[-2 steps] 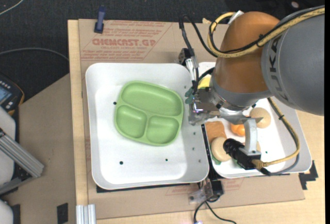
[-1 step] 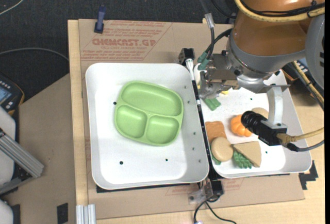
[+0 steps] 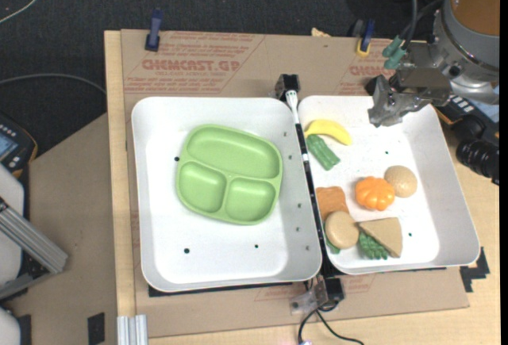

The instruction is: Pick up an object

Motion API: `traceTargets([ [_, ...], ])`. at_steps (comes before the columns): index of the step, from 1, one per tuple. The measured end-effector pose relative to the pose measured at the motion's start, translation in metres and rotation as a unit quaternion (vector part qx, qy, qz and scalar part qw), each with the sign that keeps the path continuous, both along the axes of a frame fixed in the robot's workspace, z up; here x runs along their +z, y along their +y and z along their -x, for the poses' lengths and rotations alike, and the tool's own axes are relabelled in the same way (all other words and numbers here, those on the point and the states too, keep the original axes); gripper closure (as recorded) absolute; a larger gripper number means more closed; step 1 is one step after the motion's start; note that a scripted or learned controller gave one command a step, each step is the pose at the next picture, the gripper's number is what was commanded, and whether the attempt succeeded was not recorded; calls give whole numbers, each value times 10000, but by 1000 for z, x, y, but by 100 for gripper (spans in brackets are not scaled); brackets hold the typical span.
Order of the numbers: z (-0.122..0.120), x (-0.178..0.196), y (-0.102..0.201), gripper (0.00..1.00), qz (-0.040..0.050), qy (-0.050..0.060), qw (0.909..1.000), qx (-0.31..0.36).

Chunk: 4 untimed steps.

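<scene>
Down at the near edge of the right bin [image 3: 456, 208], a tan wedge [image 3: 384, 234] lies beside a green leafy piece [image 3: 371, 247] and a round beige slice [image 3: 342, 230]. Just behind them sit an orange pumpkin [image 3: 374, 193], a tan ball [image 3: 401, 181] and an orange-brown block [image 3: 331, 198]. Farther back, a green pod [image 3: 323, 151] touches a yellow banana [image 3: 329, 130]. My gripper [image 3: 386, 111] hangs over the far part of this bin; whether it is spread I cannot tell. The left bin [image 3: 151, 201] carries a green divided plate [image 3: 228, 174].
</scene>
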<state>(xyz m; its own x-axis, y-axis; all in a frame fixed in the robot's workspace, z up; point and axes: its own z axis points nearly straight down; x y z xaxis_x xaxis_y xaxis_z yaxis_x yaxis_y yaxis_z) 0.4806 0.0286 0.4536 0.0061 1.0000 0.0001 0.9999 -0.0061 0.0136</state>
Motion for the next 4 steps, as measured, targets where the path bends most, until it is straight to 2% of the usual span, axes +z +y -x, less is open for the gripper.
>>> traceTargets([
  [1, 4, -166, 22, 100, 9, 155, 9999, 28],
  [2, -6, 91, -6, 100, -8, -38, 10000, 28],
  [3, 3, -59, 29, 100, 9, 151, 9999, 41],
  [4, 1, -52, -49, 100, 9, 70, 10000, -15],
])
